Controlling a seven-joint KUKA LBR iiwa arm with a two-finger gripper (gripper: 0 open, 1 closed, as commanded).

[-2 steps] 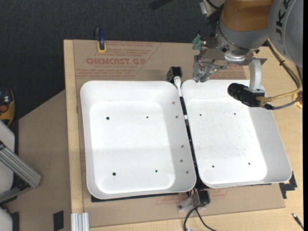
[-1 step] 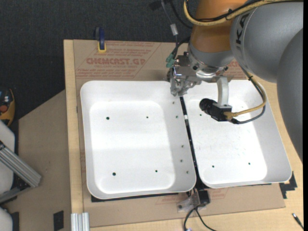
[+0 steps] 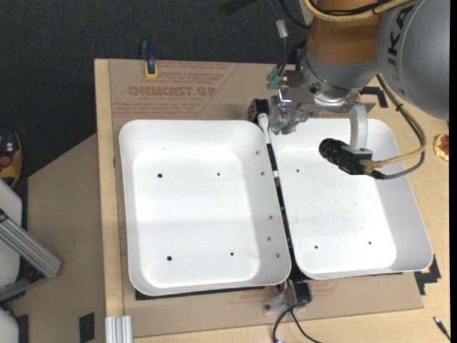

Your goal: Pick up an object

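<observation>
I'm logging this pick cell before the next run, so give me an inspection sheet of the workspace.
Surface: brown board with red print, bearing left bin and right bin.
Job's things: nothing seen in either bin.
Clutter: blue clamp at the board's far edge.
Grippers: gripper low at the right bin's far left corner; fingers unclear.
Cables: tan cable to a black module.
Surroundings: dark carpet.

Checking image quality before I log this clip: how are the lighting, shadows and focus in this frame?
Camera view: even, bright light; the left bin is slightly washed out along its upper half, with a soft grey shade across its lower half. The arm looms large and somewhat soft at the top right. The claw sits in shadowed clutter near the bins' shared edge, so its detail is hard to read.
</observation>
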